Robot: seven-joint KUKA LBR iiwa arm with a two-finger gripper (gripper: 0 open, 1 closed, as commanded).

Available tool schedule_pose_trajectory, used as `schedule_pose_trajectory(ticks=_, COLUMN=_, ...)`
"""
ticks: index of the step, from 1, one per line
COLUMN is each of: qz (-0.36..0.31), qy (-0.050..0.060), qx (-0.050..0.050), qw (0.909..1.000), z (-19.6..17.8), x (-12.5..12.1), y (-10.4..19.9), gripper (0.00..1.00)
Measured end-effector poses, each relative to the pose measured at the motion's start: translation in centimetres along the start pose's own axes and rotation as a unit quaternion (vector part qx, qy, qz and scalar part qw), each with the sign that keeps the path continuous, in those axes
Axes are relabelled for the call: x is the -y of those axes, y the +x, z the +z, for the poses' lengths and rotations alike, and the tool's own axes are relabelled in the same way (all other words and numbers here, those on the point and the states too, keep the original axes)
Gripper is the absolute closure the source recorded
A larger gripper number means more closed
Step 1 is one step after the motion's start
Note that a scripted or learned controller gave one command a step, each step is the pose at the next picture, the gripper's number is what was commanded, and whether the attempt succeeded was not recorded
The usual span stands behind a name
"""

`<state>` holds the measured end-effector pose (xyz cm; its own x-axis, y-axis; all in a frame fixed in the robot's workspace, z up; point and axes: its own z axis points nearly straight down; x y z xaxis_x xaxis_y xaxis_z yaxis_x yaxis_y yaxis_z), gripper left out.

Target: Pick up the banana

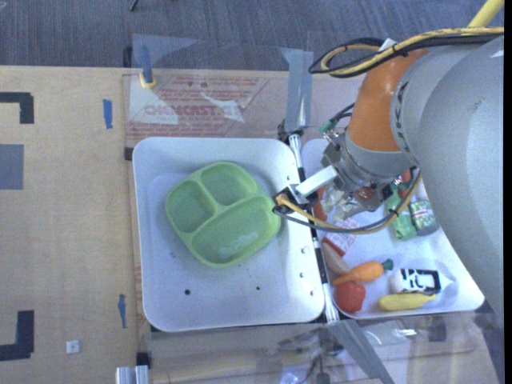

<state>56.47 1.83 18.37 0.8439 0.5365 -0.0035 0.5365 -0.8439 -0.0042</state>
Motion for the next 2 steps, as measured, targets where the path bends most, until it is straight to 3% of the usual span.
schedule_pose_trajectory(ticks=1, qz=0.001, qy=-0.017, qx=-0.015, qw=0.9997, z=2.9, x=3.2, y=0.6, gripper=1.0)
schedule_pose_trajectory(ticks=2, qz=0.0, qy=0.0, qx=0.001, qw=1.0, z=2.8, x=6.4, y=4.0, gripper=1.0)
